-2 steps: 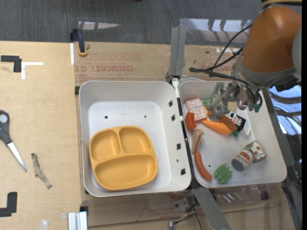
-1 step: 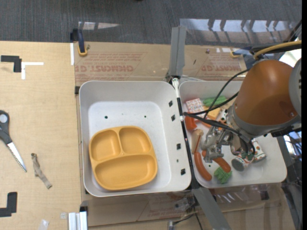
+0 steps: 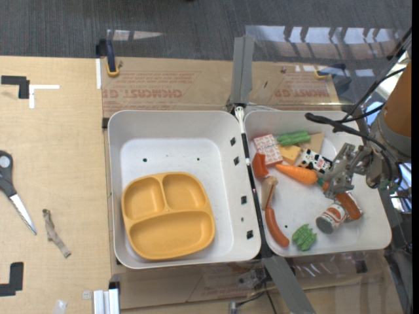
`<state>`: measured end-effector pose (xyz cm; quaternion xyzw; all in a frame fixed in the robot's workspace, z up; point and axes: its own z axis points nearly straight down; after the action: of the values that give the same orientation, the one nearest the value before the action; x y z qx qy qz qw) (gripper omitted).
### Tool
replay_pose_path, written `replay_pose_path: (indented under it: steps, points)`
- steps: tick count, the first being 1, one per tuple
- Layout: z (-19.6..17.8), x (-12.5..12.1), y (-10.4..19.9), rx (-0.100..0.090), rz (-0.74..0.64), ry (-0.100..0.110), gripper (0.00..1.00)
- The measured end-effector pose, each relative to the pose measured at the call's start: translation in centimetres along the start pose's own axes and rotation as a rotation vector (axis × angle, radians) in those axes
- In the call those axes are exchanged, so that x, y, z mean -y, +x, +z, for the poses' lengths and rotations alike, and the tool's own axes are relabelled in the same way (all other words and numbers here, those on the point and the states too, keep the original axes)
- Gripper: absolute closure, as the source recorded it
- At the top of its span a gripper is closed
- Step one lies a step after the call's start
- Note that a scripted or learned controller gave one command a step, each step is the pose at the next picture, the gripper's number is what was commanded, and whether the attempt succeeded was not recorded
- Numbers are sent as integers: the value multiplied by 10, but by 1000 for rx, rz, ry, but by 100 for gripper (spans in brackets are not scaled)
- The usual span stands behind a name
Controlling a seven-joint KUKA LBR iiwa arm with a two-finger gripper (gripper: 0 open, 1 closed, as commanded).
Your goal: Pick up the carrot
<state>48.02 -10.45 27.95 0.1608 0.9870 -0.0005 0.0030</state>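
Carrot: lying in the right bin, just to the camera-left of the pincer, slightly farther up the view.
Long axis: running left-right with a slight tilt, thick end pointing toward the pincer (tip away).
Pincer: hovering low over the right bin, beside the carrot's thick end; open or closed impossible to tell.
Neighbours: can and sausage sitting below the pincer.
Coming move: likely calling for a short shift leftward.
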Motion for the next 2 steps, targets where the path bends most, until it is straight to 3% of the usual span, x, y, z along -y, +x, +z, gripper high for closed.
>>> replay_pose_path:
  steps: [1, 2]
  points:
    - [29, -71, -51, -2, 266, 1, 100]
    - [89, -117, -50, -7, 718, 5, 100]
